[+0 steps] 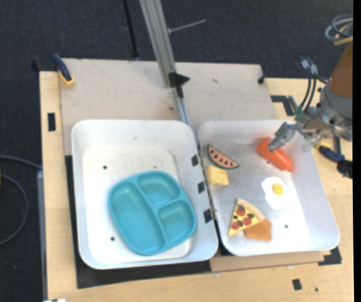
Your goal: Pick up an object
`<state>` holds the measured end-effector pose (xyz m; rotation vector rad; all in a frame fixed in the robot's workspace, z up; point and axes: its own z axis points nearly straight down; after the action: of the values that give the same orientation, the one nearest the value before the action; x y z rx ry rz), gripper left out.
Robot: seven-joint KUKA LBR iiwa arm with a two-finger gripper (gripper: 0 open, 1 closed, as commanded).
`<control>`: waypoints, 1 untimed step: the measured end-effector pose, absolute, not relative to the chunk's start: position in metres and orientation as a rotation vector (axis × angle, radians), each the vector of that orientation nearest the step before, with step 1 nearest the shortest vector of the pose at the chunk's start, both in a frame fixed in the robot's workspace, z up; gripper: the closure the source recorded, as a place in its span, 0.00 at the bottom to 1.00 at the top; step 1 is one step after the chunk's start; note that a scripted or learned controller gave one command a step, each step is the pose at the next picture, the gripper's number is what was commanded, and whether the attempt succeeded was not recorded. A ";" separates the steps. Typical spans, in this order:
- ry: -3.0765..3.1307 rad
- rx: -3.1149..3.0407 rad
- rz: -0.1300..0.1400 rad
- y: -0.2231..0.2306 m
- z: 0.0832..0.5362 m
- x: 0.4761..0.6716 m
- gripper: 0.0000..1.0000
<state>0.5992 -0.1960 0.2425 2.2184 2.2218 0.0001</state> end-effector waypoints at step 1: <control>2.221 2.222 -0.004 -0.199 0.200 0.598 0.00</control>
<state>0.5982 -0.1990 0.2003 2.2221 2.2215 -0.0040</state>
